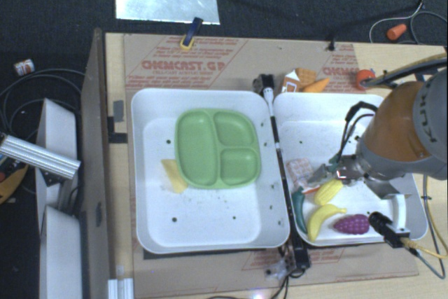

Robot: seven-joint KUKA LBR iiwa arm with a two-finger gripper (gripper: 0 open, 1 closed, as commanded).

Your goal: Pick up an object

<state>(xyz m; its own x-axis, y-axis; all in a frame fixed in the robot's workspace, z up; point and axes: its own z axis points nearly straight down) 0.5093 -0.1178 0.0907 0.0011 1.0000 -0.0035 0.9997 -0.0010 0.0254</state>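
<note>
**Bench with two white bins, arm over the right one**

Brown cardboard-covered bench on dark carpet. Left shallow white plastic bin: green three-compartment plastic tray, pale yellow wedge touching its left edge. Right white bin: yellow toy banana, purple grape cluster, green pepper. Metal two-finger gripper low over a small yellow piece; whether it grips, I cannot tell.

The cardboard-topped bench bears a left bin and right bin.
</note>
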